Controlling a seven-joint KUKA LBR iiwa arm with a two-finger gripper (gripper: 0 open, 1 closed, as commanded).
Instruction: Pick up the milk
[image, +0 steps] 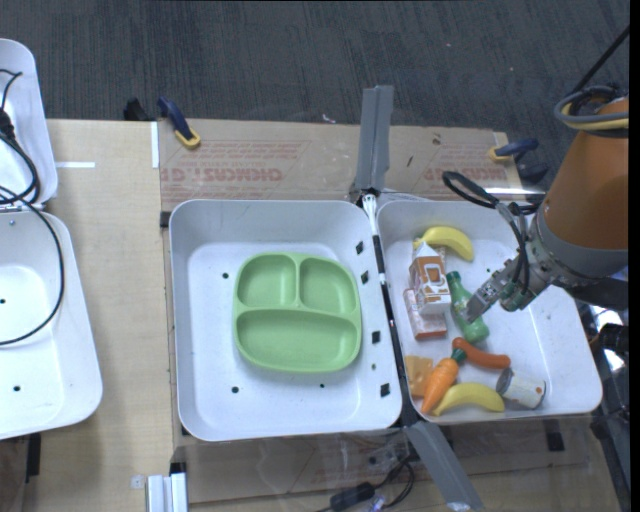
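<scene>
My bench carries two white bins; the left bin (200, 330) holds a green plate (297, 312), the right bin (560, 330) a jumble of toy food. The milk carton (428, 283) lies near that bin's left wall, below a banana (447, 240) and touching a green bottle (465, 310). My claw (487, 297) hovers just right of the bottle; I cannot tell its spread. I'd shift left over the bottle, centre on the carton, then descend straight.

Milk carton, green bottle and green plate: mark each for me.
milk carton (429, 279), camera view, front panel.
green bottle (463, 306), camera view, its body.
green plate (297, 312), camera view, middle divider.
</scene>
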